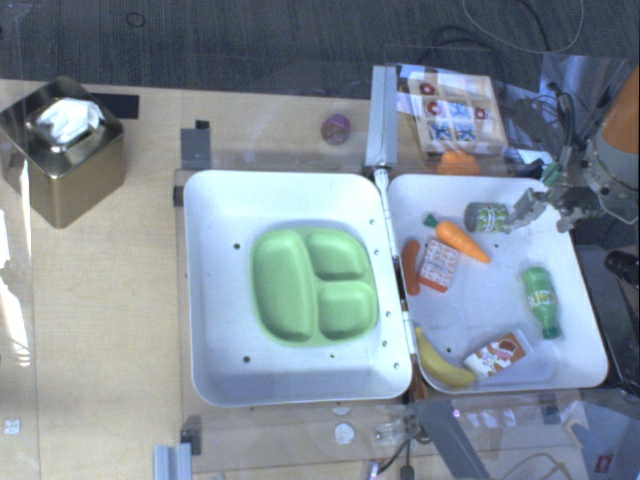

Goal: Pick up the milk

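Observation:
The milk (497,355), a small white carton with an orange-brown label, lies on its side near the front edge of the right bin (590,368). My gripper (545,211) hovers over that bin's far right corner, well behind the milk. Its fingers (525,206) are spread open with nothing between them. The left finger is close to a small grey-green can (486,217) lying on its side.
The right bin also holds a carrot (462,239), a white and red packet (437,265), a reddish sausage (411,266), a green bottle (540,301) and a banana (442,365). A green divided plate (314,285) sits in the left bin (215,368). A tissue box (65,150) stands far left.

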`<state>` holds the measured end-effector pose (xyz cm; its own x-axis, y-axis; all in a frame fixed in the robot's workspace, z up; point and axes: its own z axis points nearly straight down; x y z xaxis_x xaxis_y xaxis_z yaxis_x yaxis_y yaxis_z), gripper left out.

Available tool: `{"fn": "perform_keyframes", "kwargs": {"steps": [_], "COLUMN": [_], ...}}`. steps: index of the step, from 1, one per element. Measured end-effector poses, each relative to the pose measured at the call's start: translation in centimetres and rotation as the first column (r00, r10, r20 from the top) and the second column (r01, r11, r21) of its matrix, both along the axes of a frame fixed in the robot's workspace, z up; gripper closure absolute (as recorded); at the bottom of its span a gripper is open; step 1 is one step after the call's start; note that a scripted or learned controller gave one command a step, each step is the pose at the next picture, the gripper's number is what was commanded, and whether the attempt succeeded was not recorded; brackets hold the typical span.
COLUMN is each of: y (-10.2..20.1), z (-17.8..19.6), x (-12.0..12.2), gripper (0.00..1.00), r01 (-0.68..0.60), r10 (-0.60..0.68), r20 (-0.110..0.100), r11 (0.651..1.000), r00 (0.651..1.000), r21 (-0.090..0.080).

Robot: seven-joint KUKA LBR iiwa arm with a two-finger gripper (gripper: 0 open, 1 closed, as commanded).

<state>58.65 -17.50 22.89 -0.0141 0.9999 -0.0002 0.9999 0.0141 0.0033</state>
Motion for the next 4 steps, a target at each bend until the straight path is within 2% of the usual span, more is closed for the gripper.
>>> {"fn": "perform_keyframes", "kwargs": {"steps": [1, 2, 3, 4], "y": [1.4, 1.5, 1.5, 4.2], "z": [-9.7, -8.8, -8.8, -13.9], "x": [-9.8, -9.5, -9.5, -8.9], "gripper": [0.0, 1.0, 0.0, 0.0], "r01": [-0.244, -0.247, -0.248, -0.244], "r10": [0.244, 0.247, 0.248, 0.244], "r20": [-0.002, 0.002, 0.002, 0.008], "r11": [0.97, 0.969, 0.969, 0.97], "r00": [0.97, 0.969, 0.969, 0.97], "r21": [0.001, -0.001, -0.001, -0.006]}}
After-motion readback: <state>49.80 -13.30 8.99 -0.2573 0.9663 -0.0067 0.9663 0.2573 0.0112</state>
